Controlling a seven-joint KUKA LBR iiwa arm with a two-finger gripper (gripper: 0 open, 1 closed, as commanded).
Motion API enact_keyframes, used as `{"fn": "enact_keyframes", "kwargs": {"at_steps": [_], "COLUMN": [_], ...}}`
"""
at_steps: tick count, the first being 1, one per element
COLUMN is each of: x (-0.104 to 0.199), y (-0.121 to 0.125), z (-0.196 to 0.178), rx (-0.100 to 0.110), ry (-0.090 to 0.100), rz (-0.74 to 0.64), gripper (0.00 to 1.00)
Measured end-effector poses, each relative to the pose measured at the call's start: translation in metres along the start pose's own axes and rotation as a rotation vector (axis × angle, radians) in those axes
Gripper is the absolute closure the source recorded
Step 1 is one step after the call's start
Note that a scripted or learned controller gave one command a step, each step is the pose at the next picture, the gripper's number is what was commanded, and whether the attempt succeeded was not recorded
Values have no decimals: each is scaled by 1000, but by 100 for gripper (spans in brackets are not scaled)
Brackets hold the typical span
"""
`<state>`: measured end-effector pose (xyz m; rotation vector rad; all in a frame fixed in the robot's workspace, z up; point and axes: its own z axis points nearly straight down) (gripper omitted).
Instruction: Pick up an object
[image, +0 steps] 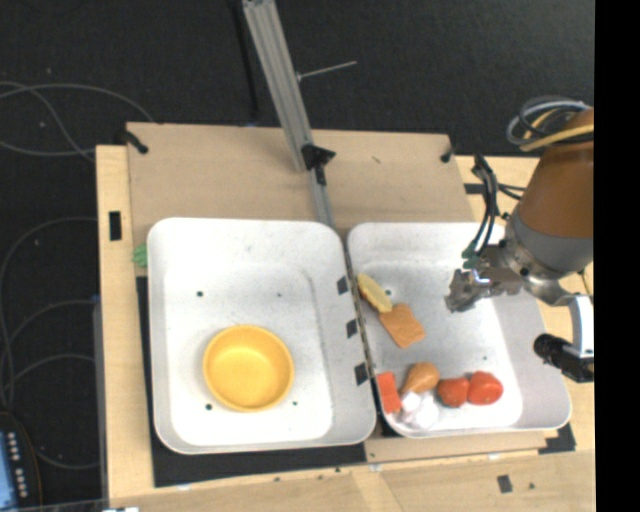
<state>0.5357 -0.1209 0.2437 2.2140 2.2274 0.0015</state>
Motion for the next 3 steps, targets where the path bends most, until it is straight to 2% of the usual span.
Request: {"fn": "enact_keyframes", "kwargs": {"at_steps": [1,2,3], "x": [60,115,166], "y": [-4,-11,-13], "z": [6,-2,9], "rx": [0,1,3], "ry": [0,3,1], "rz": [-1,-2,0], "gripper": [100,100,100]}}
